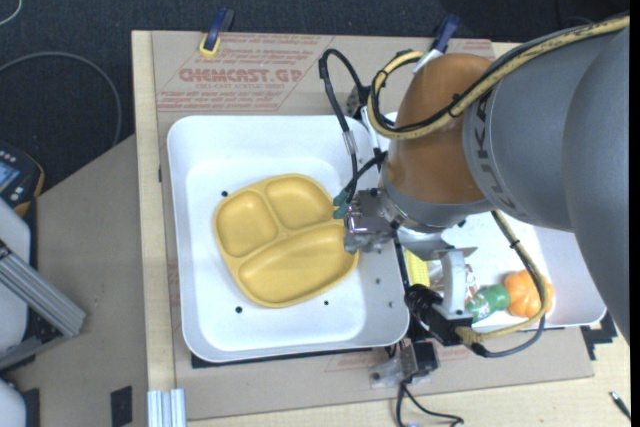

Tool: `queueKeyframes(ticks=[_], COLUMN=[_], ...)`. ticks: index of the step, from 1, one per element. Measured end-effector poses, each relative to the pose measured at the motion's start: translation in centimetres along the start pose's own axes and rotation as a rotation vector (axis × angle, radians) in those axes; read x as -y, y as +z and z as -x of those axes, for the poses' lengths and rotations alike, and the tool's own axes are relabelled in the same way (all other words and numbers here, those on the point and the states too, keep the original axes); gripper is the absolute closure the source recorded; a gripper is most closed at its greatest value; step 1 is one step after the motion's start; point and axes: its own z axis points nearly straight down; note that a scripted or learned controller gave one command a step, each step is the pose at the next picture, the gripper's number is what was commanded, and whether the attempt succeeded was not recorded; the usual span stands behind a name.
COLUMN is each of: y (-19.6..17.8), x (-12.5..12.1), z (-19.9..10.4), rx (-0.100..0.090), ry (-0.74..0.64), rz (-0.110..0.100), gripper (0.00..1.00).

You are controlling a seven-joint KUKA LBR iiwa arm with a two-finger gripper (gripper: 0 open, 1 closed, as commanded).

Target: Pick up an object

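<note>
Plate [283, 240], yellow and split into three compartments, lies flat in the left bin [190, 215], a little right of that bin's middle, its large compartment toward the near side and the two small ones toward the far side. The hand [358, 227] sits at the plate's right edge, just where the rim meets the bin's right side; its metal parts touch or overlap that rim, but whether it is spread or closed, or has hold of the plate, cannot be told, since the wrist covers it. The arm [520, 135] comes in from the right, its orange band [440, 130] directly above the hand and black and yellow cables [345, 105] looping around the wrist. The right bin [570, 305] is mostly covered by the arm; in its near part lie a small orange object [526, 292] and a green one [492, 298], touching each other. Both bins rest on a brown board with red lettering [240, 75] on the desk [160, 315], with a blue and yellow clamp [214, 32] at the board's far left edge.
</note>
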Motion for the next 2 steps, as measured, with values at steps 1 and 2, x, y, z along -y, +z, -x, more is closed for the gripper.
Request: queueKeyframes(ticks=[1, 2], y=[-9.7, -19.5], x=[-0.2, -0.2], z=[2.3, 0.8], rx=[0.001, -0.001], ry=[0.009, 0.005], rz=[0.01, 0.012], gripper=[1.0, 1.0])
